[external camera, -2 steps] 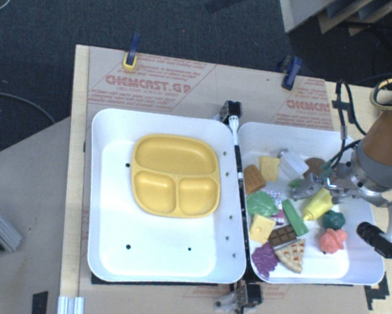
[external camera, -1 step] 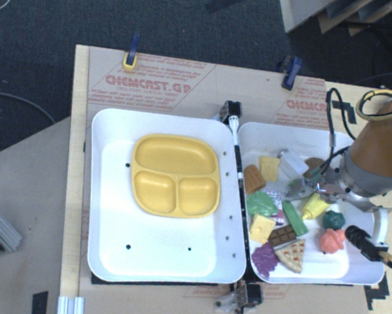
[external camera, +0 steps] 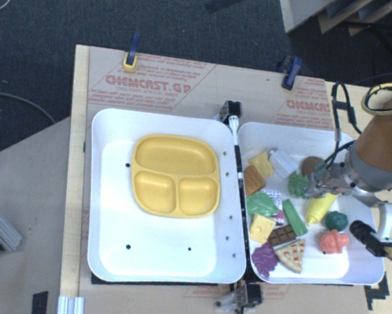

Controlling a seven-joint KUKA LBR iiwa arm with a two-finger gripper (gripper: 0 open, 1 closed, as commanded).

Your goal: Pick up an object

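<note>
Where the cardboard sheet [external camera: 190,82] shows behind the bins, red print reads "CHEMCAST GP" twice. Whether the gripper [external camera: 317,188] has its fingers apart or together cannot be told; it sits low in the right bin [external camera: 358,273] among toy foods. Just below it lies a yellow squeeze bottle [external camera: 319,205], beside it a green broccoli piece [external camera: 297,183], and further below a pizza slice [external camera: 290,255].

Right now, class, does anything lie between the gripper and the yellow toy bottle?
Nothing visible does. The gripper sits right over the bottle in the right bin, with a green toy close beside it.
</note>
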